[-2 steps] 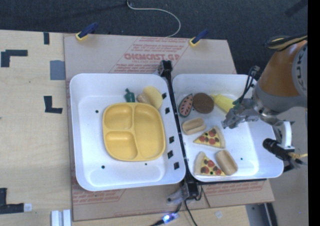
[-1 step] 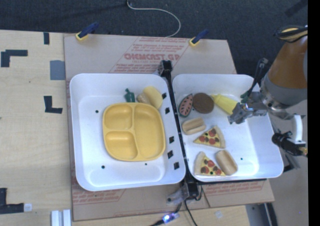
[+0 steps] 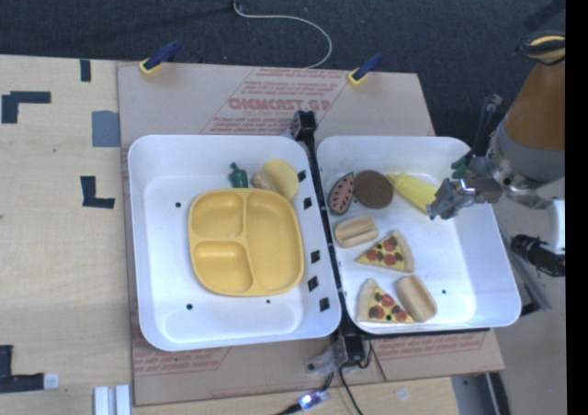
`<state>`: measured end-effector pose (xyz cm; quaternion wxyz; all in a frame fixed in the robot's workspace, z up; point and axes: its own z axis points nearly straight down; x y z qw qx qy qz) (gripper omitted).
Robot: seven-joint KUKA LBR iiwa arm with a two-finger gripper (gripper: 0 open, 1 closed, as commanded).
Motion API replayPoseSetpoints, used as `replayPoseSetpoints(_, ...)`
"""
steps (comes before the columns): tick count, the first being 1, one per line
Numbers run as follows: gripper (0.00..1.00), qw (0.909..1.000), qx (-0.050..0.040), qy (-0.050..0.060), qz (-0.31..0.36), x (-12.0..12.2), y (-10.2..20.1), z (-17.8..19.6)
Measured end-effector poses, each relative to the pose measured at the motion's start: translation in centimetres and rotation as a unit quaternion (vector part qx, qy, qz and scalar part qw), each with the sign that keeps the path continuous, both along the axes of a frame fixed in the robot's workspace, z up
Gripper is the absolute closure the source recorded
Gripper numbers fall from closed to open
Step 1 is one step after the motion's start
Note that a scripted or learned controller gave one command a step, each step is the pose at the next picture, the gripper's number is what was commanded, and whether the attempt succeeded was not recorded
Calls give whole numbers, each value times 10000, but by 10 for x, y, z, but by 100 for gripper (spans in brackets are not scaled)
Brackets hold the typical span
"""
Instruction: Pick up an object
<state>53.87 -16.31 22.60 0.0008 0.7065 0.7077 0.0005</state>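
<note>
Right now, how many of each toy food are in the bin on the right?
Pizza slices: 2
Hot dogs: 2
Watermelon slice: 1
Brown round patty: 1
Yellow piece, maybe a banana: 1
Total: 7

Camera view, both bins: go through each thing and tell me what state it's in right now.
Yellow divided plate: flat in the left bin, compartments bare.
Yellow corn piece: lying in the right bin beside the gripper, not lifted.
Two pizza slices: flat, toppings up.
Watermelon slice: lying by the divider.
Brown patty: lying flat.
Two hot dog buns: lying on their sides.
</note>
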Motion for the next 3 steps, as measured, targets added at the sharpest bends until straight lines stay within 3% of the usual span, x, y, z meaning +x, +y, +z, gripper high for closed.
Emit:
replayPoseSetpoints(2, 100, 10000, 3, 12, 15, 62, 78, 3)
replayPoseSetpoints(3, 100, 10000, 8, 0, 23, 109, 118, 3)
